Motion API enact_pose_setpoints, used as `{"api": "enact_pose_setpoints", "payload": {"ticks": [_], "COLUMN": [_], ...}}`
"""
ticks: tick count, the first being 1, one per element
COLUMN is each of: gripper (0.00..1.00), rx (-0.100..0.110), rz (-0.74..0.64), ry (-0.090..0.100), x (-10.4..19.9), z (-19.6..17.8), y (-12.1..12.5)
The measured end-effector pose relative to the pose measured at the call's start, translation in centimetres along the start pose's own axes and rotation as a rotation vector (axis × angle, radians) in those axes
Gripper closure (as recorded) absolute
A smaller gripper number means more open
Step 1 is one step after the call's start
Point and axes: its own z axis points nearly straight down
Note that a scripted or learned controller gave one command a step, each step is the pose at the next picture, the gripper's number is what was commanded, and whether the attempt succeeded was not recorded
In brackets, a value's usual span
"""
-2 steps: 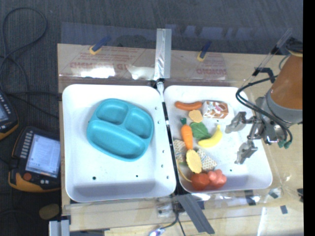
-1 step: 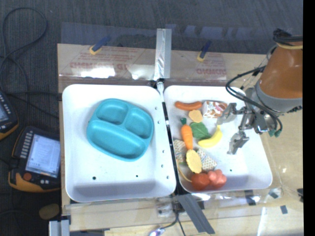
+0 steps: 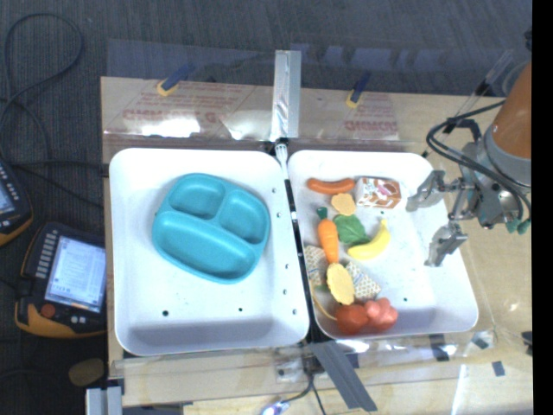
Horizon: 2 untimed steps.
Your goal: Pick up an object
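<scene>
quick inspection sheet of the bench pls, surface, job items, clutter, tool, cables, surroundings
surface: bench bears two white bins, left bin, right bin
job's things: toy food piled in the right bin's left half: sausage, carrot, banana, tomato, snack packet
clutter: blue divided plate in the left bin
grippers: tool open over the right bin's right side, holding nothing
cables: black cables by the arm; more on the floor, upper left
surroundings: handheld pendant on the floor, left of the bench
</scene>
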Motion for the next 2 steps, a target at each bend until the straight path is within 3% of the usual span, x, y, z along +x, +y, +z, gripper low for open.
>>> {"api": "enact_pose_setpoints", "payload": {"ticks": [1,2], "gripper": [0.0,0.0], "rx": [-0.001,0.0], "rz": [0.039,0.374], "ry": [0.002,-0.007], "x": [-1.2,2.3], "z": [8.5,19.0], "y": [3.3,2.8]}}
